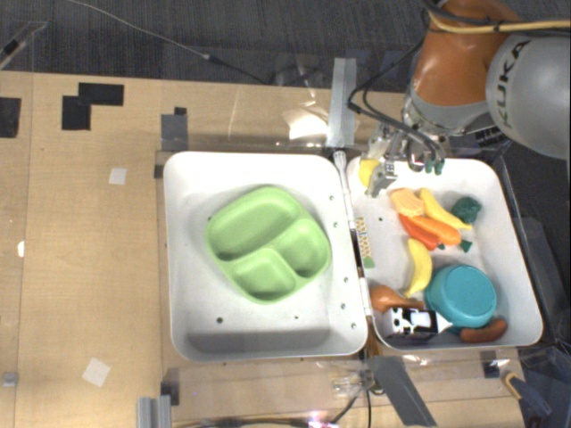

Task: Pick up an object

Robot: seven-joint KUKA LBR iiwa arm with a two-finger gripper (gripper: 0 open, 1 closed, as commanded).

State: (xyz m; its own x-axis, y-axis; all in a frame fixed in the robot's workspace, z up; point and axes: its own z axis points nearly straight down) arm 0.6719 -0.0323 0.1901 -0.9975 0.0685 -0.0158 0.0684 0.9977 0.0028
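Note:
My gripper [390, 169] hangs over the far left corner of the right bin [508, 205], below the arm's orange band. A small yellow object [367, 171] lies right at the gripper's left side; whether it is held cannot be made out. Just in front of the gripper lies a cluster of toy food: a pale orange piece [408, 201], a yellow banana [439, 210], an orange carrot-like piece [428, 231] and a dark green piece [466, 209].
Nearer the front of the right bin are another yellow banana [417, 268], a teal bowl [460, 296], two brown pieces [387, 297] [484, 331] and a black-and-white item [412, 322]. The left bin [192, 319] holds a green divided plate [268, 242].

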